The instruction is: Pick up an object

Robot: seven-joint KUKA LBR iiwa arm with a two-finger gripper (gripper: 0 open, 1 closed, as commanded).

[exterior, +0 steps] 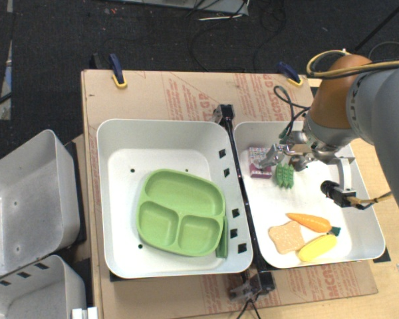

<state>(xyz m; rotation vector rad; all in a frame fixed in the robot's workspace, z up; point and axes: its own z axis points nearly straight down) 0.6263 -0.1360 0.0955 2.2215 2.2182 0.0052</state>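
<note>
Down front we've got a green three-compartment plastic tray in the left white bin. Upper right, the jaws look clamped on a small green bristly toy in the right white bin.

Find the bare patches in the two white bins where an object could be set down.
Left bin: a bare strip along the far wall, beyond the green divided tray. Right bin: bare floor between the purple packet and the carrot. Crowded: near corner, where carrot, bread slice and yellow fruit cluster; far end, under the gripper.
</note>
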